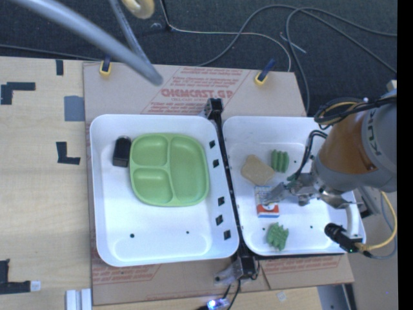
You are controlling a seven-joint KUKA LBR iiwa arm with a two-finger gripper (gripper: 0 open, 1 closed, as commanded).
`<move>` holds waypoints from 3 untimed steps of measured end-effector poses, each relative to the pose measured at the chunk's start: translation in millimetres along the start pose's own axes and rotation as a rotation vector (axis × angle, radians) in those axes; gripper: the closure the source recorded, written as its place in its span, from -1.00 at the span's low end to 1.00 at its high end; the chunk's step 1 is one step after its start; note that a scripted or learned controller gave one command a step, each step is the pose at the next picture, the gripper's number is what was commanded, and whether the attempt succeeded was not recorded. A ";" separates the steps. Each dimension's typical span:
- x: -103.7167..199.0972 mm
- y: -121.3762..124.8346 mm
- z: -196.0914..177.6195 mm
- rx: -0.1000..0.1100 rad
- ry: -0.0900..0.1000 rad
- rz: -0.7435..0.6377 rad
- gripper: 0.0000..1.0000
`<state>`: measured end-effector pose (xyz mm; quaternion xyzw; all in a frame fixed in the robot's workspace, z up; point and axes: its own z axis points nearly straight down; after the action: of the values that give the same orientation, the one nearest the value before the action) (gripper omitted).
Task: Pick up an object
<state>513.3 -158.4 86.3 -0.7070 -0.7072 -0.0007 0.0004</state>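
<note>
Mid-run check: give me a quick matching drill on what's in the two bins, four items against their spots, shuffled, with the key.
Items:
1. green divided plate
2. small black object
3. tan flat piece
4. red, white and blue carton

Places:
A. right bin, upper left part, beside the ridged green piece
B. left bin, against the plate's left edge
C. right bin, just under the gripper
D. left bin, upper middle

Pairs: 1-D, 2-B, 3-A, 4-C
</note>
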 end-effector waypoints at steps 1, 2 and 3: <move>1.7 3.8 -16.0 -0.009 0.004 -0.002 1.00; 7.1 4.0 -78.0 -0.004 -0.003 -0.002 1.00; 12.5 -0.2 -138.2 -0.004 -0.003 -0.002 1.00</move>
<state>513.0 -146.1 224.5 -0.7063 -0.7079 -0.0012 -0.0021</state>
